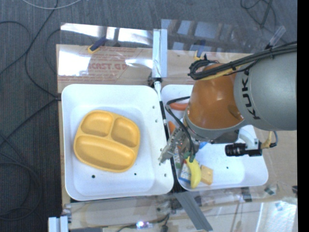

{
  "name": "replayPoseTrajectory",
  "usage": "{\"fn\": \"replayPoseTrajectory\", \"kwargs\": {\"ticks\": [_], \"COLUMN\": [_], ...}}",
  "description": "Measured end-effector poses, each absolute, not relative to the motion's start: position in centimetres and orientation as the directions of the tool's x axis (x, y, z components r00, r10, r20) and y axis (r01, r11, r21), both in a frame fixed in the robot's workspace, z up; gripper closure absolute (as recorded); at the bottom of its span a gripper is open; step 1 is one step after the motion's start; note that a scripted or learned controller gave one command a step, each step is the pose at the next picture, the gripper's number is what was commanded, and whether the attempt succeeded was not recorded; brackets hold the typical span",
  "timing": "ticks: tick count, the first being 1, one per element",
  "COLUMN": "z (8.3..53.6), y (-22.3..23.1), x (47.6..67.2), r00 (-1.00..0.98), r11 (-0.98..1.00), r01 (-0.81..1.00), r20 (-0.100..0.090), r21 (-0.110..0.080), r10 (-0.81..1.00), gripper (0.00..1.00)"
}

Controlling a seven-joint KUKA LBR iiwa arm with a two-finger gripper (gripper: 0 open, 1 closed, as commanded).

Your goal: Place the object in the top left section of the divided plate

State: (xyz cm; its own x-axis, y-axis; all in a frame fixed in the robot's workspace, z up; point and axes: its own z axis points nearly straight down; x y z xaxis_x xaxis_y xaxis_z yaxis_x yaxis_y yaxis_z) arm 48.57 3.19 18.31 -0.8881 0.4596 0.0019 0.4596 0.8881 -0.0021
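Observation:
A yellow divided plate point(107, 140) lies in the left bin point(77, 100), with two small sections at its top and one long section below. All three sections hold nothing. My gripper point(177, 146) hangs low over the left part of the right bin point(251, 175), just above a pile of small objects. In that pile I see a yellow banana point(194, 173) and a pale yellow block point(206, 175). An orange piece point(178, 106) shows behind the arm. The arm's orange band and grey body hide most of the right bin.
The raised wall point(164, 144) between the two bins runs just left of the gripper. A black cylinder point(239, 150) sticks out from the wrist to the right. Cables loop over the arm at the top right.

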Motion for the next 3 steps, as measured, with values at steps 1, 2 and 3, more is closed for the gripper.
{"fn": "replayPoseTrajectory", "kwargs": {"ticks": [1,2,3], "z": [18.4,20.9,22.6], "y": [-1.8,-6.2,3.9], "x": [48.4,50.3,49.5], "r00": [-0.878,-0.762,-0.792], "r11": [0.878,0.762,0.792], "r01": [0.479,0.648,0.610], "r20": [-0.001,-0.001,-0.001], "r21": [-0.001,0.000,0.001], "r10": [0.479,0.648,0.610], "gripper": [1.00,1.00,1.00]}}
